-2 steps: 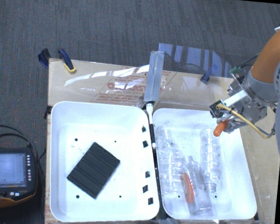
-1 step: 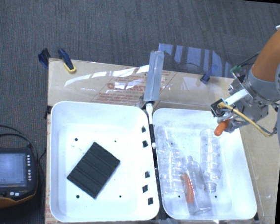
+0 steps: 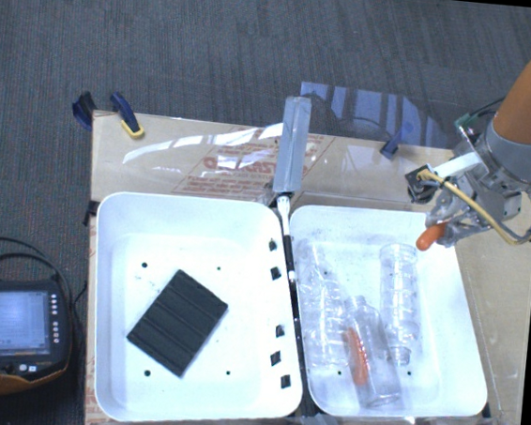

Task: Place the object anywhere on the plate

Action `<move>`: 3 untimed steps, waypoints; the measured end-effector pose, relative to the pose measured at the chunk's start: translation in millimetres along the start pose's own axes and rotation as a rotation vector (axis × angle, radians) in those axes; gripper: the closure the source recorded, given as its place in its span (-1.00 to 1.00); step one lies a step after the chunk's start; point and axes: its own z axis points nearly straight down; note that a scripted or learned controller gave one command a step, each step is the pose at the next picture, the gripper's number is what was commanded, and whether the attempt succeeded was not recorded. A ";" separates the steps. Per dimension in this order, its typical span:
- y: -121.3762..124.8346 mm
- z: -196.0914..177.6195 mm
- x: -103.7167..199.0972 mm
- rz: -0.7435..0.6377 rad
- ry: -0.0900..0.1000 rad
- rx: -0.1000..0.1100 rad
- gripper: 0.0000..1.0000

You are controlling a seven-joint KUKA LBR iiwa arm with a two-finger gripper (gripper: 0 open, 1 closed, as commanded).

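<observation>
Black and ridged, the flat plate (image 3: 178,322) lies tilted in the left bin (image 3: 117,229), near the middle of its floor. A grey hand-held control box (image 3: 10,331) sits off to the left on the carpet.

Next comes the right bin (image 3: 473,342). It holds a heap of clear plastic bottles (image 3: 367,321), and one bottle has a bit of orange on it. These look light, thin and slippery. They would roll and squash if pinched hard, so a grab across the middle of a bottle body seems best.

Up at the right, the gripper (image 3: 440,227) hangs above the far corner of the right bin. A small orange thing (image 3: 428,239) sits right at its tip. It looks like it is being carried there, but the fingers are too small and blurry to see, so I cannot tell how wide they are or if they truly pinch it.

If that orange thing is the object, it looks small and light. It must cross over to the left bin to reach the plate.
</observation>
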 end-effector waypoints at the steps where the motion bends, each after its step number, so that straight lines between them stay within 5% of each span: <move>1: 12.9 27.6 -6.5 -0.263 -0.001 0.002 1.00; 3: -9.3 7.4 -4.6 -0.188 -0.001 0.001 1.00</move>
